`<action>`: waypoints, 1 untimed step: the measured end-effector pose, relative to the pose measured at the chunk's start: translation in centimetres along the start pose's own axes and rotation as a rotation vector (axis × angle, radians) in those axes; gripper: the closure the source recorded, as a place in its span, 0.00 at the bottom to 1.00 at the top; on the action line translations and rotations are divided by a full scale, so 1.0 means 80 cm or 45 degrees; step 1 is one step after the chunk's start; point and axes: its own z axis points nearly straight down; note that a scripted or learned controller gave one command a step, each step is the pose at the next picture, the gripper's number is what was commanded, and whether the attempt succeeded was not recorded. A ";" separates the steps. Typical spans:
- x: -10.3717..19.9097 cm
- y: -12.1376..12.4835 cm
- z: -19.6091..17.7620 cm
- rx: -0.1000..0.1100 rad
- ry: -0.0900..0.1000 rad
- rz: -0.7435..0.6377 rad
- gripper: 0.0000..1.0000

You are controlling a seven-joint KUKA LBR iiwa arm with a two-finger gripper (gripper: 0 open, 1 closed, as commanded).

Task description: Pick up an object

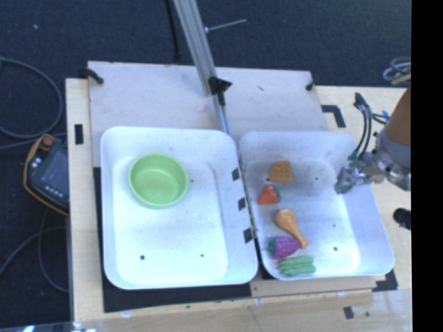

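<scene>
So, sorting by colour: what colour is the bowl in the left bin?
Light green, the bowl, seen in the camera view.

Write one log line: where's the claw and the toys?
claw: right bin edge, holding nothing | toys: untouched, right bin | green bowl: left bin

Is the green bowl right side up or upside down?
Right side up: the green bowl in the left bin shows its open hollow and rim.
</scene>
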 end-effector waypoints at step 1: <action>-0.002 0.003 -0.068 0.000 0.000 0.000 1.00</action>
